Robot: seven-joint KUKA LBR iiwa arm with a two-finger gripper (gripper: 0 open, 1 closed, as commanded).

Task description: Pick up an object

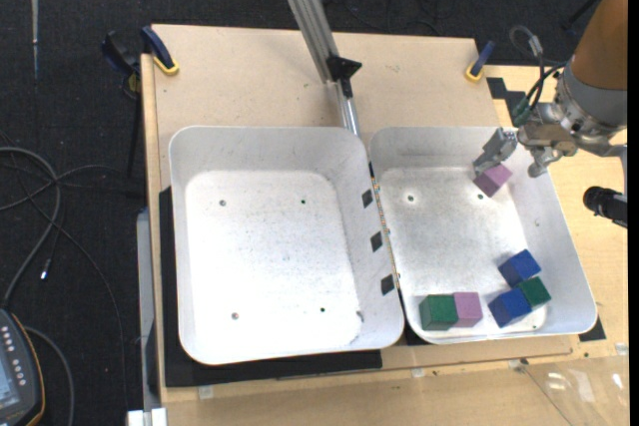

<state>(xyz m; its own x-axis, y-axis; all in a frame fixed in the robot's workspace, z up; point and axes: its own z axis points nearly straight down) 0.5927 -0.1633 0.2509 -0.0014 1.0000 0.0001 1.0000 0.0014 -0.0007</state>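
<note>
End effector [519,155] over right white plastic bin [439,155] far side, fingers spread; small purple cube [492,180] touching left fingertip, not pinched.

No readable text, no labels, no brands, no numbers on anything in view

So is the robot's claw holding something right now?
End effector: over the right white bin, with the small purple cube right at its tip. Whether it is open, shut or gripping the cube cannot be told.
</note>
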